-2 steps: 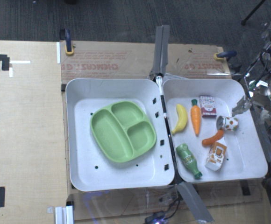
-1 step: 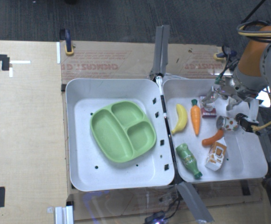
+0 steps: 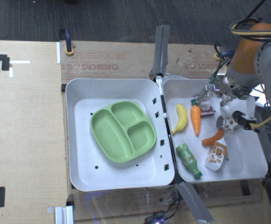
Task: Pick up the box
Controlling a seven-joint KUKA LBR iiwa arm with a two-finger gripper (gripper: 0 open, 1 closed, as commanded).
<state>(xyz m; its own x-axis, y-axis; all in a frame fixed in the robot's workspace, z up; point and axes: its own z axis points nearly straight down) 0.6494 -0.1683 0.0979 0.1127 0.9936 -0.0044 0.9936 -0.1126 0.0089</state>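
The box, a small white carton with orange print, lies tilted in the near part of the right bin. My gripper hangs over the far part of that bin, just above a small dark red object and beside the top of an upright carrot. The gripper is well apart from the box, with a second orange carrot piece lying between them.
A yellow banana lies near the right bin's left wall and a green bottle lies left of the box. The left bin holds a green divided plate. A grey divider bar stands between the bins.
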